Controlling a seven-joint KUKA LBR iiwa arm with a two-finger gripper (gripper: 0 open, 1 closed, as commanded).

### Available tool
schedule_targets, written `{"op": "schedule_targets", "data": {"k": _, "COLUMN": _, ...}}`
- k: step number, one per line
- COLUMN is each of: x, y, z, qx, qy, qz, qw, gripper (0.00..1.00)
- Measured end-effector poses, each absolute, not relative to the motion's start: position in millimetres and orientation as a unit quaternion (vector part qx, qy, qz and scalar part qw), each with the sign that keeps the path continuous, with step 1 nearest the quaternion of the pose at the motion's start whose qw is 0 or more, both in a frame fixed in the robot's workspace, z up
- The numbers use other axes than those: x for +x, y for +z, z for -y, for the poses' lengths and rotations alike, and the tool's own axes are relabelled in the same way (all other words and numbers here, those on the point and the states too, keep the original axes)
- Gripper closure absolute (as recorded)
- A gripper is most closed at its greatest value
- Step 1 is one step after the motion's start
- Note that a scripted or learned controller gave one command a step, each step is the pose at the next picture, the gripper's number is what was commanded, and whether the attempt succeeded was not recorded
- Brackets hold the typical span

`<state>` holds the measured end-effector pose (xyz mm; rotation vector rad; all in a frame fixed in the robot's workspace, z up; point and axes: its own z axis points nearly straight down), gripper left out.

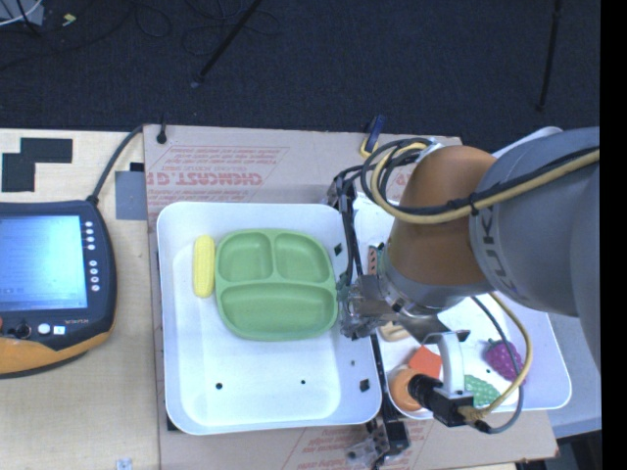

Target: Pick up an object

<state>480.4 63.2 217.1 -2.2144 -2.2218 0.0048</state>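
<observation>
Green plate [274,284] touches left bin's [186,380] right wall.

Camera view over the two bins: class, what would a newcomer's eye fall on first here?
The big grey robot arm with an orange band fills the right side, hanging over the right white bin. In the left white bin lies a green three-compartment plastic plate, with a yellow toy corn cob just beside its left edge.
</observation>
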Motion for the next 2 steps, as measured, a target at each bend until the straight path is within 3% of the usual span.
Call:
{"op": "schedule_targets", "data": {"k": 1, "x": 488.0, "y": 227.4, "z": -71.3, "qx": -0.707, "qy": 0.0016, "qz": 0.708, "qw": 0.002, "gripper": 1.00}}
{"op": "schedule_targets", "data": {"k": 2, "x": 478.0, "y": 218.5, "z": -58.8, "qx": -0.707, "qy": 0.0021, "qz": 0.707, "qw": 0.002, "gripper": 1.00}}
